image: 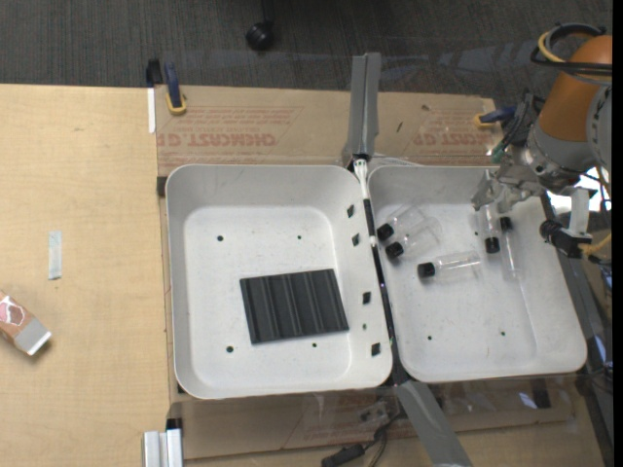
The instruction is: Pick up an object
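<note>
Clear plastic with black caps: that is what I have to work with, several small vials lying loose on the floor of the right bin (545, 353). One vial (454, 265) lies on its side near the middle with its cap to the left, two more (407, 230) sit close to the divider, and another (493, 232) lies just beneath the pincer (498, 195), its cap toward the near side. I judge that last one the likeliest target, simply because the arm (569, 105) has been brought in from the right and hangs over that far corner of the bin. How the pincer's fingers stand, parted or closed, I cannot tell from this slanted view, and I see nothing I could call held.

The left bin (195, 358) holds a dark ribbed panel (294, 305), flat and slightly askew, well apart from the vials. Outside the bins, on the desk (78, 163), lie a small pale strip (54, 255) and a red-and-white packet (19, 323), both out of the arm's way.
</note>
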`<state>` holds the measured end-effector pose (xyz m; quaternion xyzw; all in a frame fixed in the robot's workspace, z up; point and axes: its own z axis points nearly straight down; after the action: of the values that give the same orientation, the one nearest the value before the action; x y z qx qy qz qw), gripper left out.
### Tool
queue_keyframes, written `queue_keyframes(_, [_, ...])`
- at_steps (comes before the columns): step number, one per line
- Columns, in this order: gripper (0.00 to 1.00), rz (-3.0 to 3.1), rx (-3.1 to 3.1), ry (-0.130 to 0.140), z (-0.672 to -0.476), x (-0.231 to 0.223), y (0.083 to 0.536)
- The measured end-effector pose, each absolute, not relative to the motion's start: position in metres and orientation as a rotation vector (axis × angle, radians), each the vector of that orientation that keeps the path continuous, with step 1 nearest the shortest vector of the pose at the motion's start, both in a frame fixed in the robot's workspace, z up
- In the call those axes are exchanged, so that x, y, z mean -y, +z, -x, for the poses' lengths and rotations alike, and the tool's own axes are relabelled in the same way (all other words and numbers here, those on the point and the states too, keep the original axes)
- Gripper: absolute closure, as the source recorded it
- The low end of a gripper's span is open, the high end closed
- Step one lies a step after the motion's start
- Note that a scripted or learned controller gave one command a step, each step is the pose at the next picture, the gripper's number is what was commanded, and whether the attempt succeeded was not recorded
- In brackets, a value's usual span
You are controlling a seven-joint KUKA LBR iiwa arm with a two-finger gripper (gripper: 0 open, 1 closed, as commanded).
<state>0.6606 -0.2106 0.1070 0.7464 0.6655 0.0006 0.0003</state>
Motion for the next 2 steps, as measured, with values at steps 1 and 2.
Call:
queue_keyframes(1, [1.00, -2.417, -2.007, -0.002, -0.659, 0.165, 0.199])
queue_keyframes(2, [1.00, -2.361, -2.072, -0.002, -0.659, 0.118, 0.222])
